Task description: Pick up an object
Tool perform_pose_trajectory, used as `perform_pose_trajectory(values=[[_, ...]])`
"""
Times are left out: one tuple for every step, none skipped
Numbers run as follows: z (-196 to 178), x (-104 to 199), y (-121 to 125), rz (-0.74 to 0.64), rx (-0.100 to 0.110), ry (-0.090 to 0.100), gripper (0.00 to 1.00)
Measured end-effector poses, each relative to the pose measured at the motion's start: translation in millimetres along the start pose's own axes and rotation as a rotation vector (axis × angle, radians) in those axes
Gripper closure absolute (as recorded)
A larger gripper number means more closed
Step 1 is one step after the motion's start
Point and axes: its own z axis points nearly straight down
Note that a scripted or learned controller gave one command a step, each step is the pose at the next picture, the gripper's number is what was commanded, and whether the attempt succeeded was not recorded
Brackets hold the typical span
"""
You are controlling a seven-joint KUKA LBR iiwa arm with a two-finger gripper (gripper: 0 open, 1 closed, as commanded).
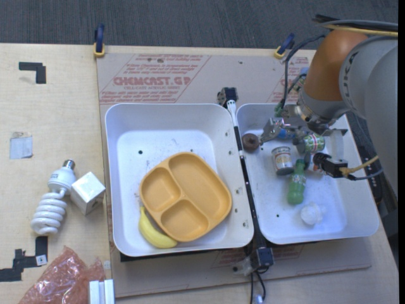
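Green bottle (295, 187) lies in the right bin (354, 223), just below the small jar (282, 159), long axis running away from the gripper (297, 132) above it; grip state unclear.

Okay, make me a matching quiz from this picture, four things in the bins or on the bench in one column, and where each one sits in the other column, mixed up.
Things:
1. divided yellow plate
2. banana
3. green bottle
4. spiral light bulb

Places:
A. on the bench, left of both bins
B. right bin, lying near its middle
C. left bin, covering much of its floor
D. left bin, partly under the plate's near edge

Pairs: 1-C, 2-D, 3-B, 4-A
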Motion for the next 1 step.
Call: perform_pose_trajectory(values=[[25.1, -25.0, -46.9, 0.004, -0.001, 0.001, 0.0]])
